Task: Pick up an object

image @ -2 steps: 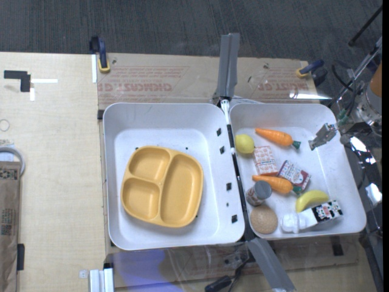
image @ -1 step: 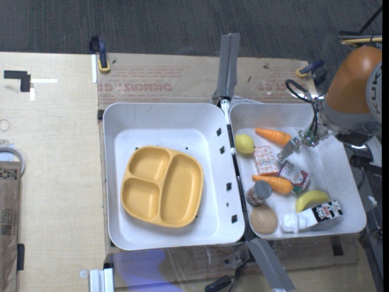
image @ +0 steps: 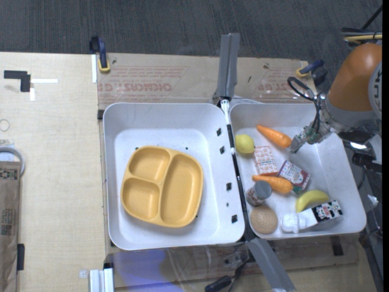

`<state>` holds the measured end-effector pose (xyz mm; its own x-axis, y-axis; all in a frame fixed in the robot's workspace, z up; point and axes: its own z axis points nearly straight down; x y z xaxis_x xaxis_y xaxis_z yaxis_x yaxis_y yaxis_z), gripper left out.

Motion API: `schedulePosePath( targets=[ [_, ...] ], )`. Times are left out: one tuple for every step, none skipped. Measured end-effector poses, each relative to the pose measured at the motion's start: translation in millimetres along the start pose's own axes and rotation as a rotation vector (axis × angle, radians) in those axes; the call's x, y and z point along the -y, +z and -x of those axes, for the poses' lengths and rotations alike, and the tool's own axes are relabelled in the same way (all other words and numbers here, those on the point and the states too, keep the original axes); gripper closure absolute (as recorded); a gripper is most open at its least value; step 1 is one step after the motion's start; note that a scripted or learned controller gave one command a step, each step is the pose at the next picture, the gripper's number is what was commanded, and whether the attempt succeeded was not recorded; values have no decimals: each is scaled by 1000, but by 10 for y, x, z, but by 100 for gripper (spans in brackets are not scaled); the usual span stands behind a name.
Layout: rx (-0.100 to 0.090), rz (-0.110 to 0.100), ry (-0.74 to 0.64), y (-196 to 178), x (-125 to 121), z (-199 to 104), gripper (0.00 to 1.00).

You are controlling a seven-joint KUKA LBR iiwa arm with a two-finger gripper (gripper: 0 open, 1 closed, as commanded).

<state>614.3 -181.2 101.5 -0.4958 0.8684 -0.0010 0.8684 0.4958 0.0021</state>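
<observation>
Pale wood covers the table (image: 48, 181), with brown cardboard (image: 158, 81) behind two white bins. I take the divider (image: 226, 111) between the bins as my landmark. Left of it, the left bin (image: 115, 139) holds a yellow three-part plate (image: 161, 187) lying flat. Just right of the divider, in the right bin (image: 349, 181), I see a lemon (image: 244, 143), and below it a small tin (image: 260, 191) and a round brown bun (image: 264, 219). Further right lie a red-and-white packet (image: 265, 159), an upper carrot (image: 274, 136), a lower carrot (image: 274, 183), a red pouch (image: 293, 174), a banana (image: 312, 199), a white bottle (image: 293, 224) and a cow-print carton (image: 327, 211). Farthest right, the gripper (image: 298, 143) hangs just beside the upper carrot's right end. I cannot tell whether its fingers are apart or together; nothing shows between them.
</observation>
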Motion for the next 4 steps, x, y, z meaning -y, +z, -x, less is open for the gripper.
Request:
schedulePosePath(
  targets=[
    [-5, -9, 100, -617, -375, 220, 100],
    [1, -2, 101, -628, -389, 229, 0],
    [3, 0, 112, -1255, -190, 586, 0],
    [2, -2, 334, -1414, -254, 474, 0]
  ],
)
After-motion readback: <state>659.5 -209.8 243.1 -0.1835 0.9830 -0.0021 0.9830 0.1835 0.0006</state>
